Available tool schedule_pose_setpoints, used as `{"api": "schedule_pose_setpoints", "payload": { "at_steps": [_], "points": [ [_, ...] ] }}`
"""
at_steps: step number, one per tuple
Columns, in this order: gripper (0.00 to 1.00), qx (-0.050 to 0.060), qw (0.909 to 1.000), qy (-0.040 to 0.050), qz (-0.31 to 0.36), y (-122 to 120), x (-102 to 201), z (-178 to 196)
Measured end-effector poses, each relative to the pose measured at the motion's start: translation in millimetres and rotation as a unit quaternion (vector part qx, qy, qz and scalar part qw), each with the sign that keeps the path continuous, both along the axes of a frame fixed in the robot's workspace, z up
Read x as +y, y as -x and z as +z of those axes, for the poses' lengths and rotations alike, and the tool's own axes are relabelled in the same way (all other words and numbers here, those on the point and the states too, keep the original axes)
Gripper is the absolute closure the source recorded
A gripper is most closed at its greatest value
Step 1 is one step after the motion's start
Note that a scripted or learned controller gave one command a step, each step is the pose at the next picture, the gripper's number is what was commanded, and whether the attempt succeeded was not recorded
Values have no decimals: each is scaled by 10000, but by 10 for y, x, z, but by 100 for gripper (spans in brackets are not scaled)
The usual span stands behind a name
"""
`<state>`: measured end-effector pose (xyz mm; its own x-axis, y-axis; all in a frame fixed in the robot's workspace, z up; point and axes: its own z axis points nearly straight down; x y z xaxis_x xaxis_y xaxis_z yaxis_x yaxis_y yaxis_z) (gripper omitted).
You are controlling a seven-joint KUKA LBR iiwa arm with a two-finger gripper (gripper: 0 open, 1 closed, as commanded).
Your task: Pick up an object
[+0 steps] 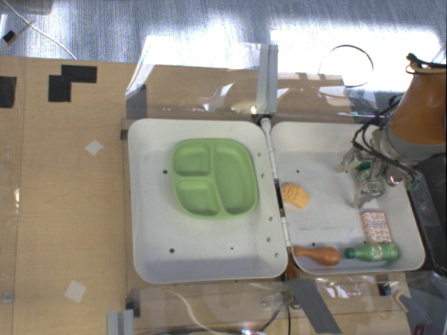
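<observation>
My gripper (356,181) hangs low over the right side of the right bin (314,159), under the grey wrist with its orange band. Its two metal fingers (347,163) stand apart, so it is open. A small green and white thing (370,176) shows between and just under them; I cannot tell whether they touch it. Just in front of the gripper lies a small pink and white box (376,225). A green bottle (372,252) lies on its side at the front right, a brown drumstick-shaped piece (318,255) to its left, and a yellow-orange waffle-like piece (295,195) near the divider.
The left bin (150,250) holds a light green divided plate (213,178) in its middle. A raised rim (276,194) separates the two bins. Cables hang around the wrist at the right bin's far right corner.
</observation>
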<state>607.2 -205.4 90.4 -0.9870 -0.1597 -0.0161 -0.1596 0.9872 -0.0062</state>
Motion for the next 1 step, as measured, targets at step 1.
{"api": "schedule_pose_setpoints", "payload": {
  "at_steps": [1],
  "points": [
    [100,-51,10000,9,42,-39,25,139]
  ]
}}
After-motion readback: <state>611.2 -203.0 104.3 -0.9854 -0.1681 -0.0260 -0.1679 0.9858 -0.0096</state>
